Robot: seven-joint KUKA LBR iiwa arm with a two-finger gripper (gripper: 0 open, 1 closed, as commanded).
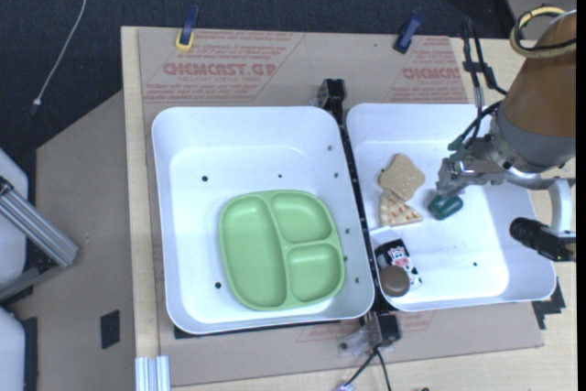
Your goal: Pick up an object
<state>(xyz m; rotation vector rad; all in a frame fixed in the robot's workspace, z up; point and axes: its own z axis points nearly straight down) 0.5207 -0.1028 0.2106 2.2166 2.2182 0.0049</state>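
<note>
My gripper (455, 181) hangs over the middle of the right bin (494, 284), reaching in from the right on the grey arm with its orange band. A small teal object (446, 207) lies right under its tip, touching or nearly touching it. Left of the gripper sits a tan slice-shaped piece (402, 173). A waffle-patterned wedge (399, 211) lies just below that piece. Near the bin's front left corner rests a small brown, black and white toy (396, 267).
The left bin (183, 151) holds a green divided plate (279, 248). A black divider clamp (332, 92) sits between the bins at the back. A black part of the arm (540, 238) juts over the right bin's right side.
</note>
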